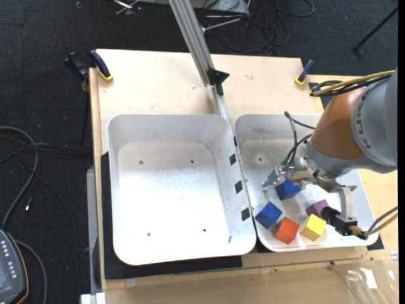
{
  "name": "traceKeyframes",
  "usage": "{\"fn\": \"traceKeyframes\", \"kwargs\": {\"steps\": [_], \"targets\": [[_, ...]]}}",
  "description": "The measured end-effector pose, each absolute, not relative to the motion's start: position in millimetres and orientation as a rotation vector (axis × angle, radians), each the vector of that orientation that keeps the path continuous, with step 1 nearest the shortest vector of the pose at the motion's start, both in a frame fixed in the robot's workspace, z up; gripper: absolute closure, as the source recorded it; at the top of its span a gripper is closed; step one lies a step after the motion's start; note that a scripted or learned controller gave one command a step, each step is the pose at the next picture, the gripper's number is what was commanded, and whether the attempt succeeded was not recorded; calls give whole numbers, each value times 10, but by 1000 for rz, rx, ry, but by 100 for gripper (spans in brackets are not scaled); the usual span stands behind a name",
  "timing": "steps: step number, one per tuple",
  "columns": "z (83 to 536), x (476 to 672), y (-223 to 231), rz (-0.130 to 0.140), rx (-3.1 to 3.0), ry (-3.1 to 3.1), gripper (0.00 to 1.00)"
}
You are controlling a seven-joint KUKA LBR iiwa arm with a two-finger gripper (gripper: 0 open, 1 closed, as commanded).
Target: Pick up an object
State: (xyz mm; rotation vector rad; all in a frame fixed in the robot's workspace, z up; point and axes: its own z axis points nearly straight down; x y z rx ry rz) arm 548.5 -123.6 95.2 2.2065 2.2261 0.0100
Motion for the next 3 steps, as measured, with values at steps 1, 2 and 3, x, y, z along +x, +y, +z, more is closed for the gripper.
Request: {"fn": "traceKeyframes", "kwargs": {"steps": [1,2,3], "targets": [[1057,5446,-1264,4,2218,2221,100],[1987,5435,-366,11,2209,2230,100],[1946,5552,395,4,2211,2235,100]]}}
